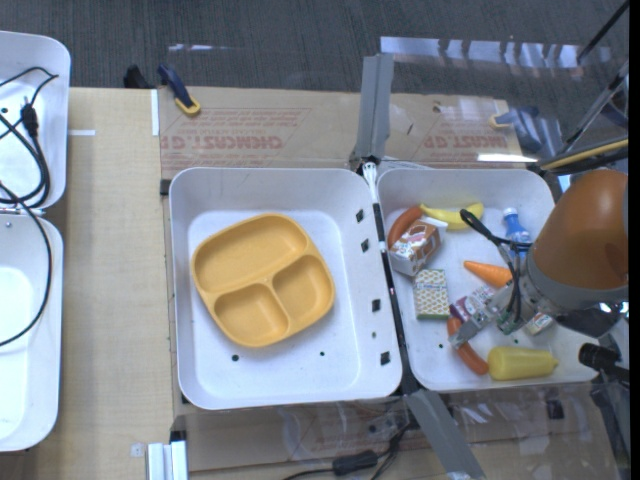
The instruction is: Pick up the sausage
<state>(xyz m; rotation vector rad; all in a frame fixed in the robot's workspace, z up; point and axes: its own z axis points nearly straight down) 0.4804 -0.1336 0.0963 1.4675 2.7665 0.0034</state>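
The sausage, a reddish-brown curved piece, lies at the back left of the right bin. It rests against a wrapped snack pack and next to a yellow banana. My gripper hangs low over the front middle of the same bin, well to the right of the sausage and nearer the front. It sits among small items, beside a green checked box. Nothing of the sausage is at the gripper. The arm's orange band covers the bin's right side.
Around the gripper lie an orange carrot, a yellow bottle, a small orange piece and a blue-capped bottle. The left bin holds a yellow divided plate.
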